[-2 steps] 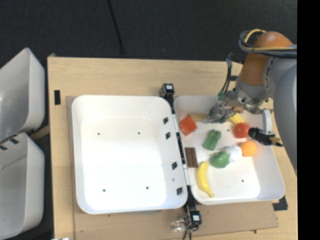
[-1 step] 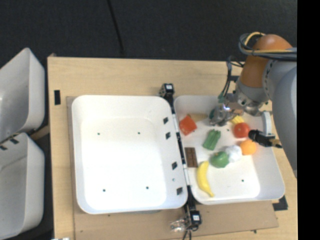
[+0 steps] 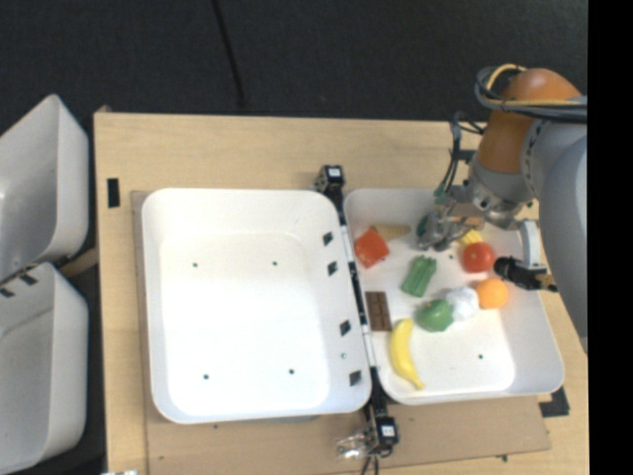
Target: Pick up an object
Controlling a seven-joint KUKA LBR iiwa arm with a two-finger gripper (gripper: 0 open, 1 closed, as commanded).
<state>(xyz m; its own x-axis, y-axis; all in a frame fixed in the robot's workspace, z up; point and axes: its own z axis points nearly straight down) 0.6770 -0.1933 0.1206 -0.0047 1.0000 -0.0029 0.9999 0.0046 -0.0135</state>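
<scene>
My gripper (image 3: pixel 438 228) hangs low in the shallow white plastic right bin (image 3: pixel 495 364); can't tell its state. Likely target, by my guess: curved yellow plastic banana (image 3: pixel 403 351), well below and left of me. Probably light, stiff, smooth, so grab across the mid-body. Nearer me: green ridged block (image 3: pixel 418 276), small red round tomato (image 3: pixel 478 256).

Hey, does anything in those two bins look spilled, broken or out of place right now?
Nothing stands out. The banana, green pieces, red ball and orange block lie loose in the right bin, none spilled over its rim. The gripper hangs above them.
</scene>
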